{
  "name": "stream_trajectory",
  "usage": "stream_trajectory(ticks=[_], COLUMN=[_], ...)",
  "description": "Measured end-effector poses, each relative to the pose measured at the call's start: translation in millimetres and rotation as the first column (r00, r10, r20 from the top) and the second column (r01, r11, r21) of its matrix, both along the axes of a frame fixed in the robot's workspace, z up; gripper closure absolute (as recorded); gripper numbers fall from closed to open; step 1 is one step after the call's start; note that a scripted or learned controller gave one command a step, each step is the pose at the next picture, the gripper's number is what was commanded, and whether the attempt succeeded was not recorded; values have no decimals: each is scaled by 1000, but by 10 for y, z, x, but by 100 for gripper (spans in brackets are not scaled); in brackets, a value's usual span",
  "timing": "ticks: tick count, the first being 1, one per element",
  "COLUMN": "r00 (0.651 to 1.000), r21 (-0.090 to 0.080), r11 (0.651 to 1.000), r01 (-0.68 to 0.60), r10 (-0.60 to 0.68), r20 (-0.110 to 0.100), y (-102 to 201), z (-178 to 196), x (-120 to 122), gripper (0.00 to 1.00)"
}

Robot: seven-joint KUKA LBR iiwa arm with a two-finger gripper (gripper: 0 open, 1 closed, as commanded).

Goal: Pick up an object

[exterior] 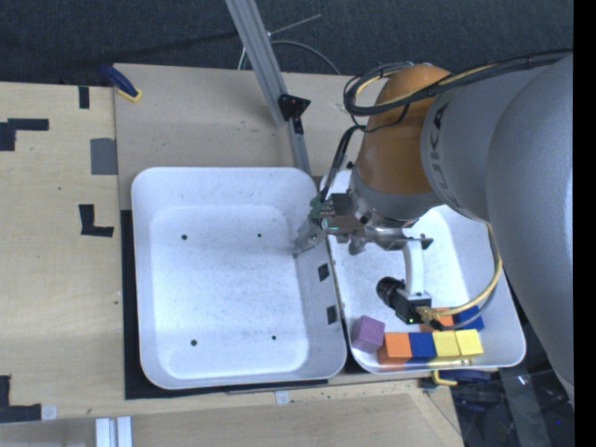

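Surface (56, 277) of pale wood carries black tape marks (90, 220) at the left, with dark floor (93, 17) beyond it. The left bin (149, 194) touches the right bin (507, 343). The pincer (312, 236) hangs over their shared edge; I cannot tell how wide it stands. Along the right bin's near wall lie a purple block (369, 331), orange block (398, 345), blue block (422, 345) and yellow blocks (446, 345).

Dotted bin (223, 277): white, with four small dark dots you can count.
Other bin (498, 329): plain white.
Blocks: purple block (369, 331), orange block (398, 345), blue block (422, 345), yellow blocks (447, 345).
Counter (56, 277): pale wood, black marks.
Arm (521, 156): grey, orange band.
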State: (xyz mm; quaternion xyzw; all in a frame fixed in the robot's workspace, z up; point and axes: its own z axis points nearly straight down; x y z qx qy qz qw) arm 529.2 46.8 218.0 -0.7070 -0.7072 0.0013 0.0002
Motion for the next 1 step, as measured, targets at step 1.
stream_trajectory(ticks=[1], r00=[1000], r21=[1], r11=[1000], r01=[-4], r10=[4], r20=[-3], y=[434], z=[-283], x=[55], gripper=[0])
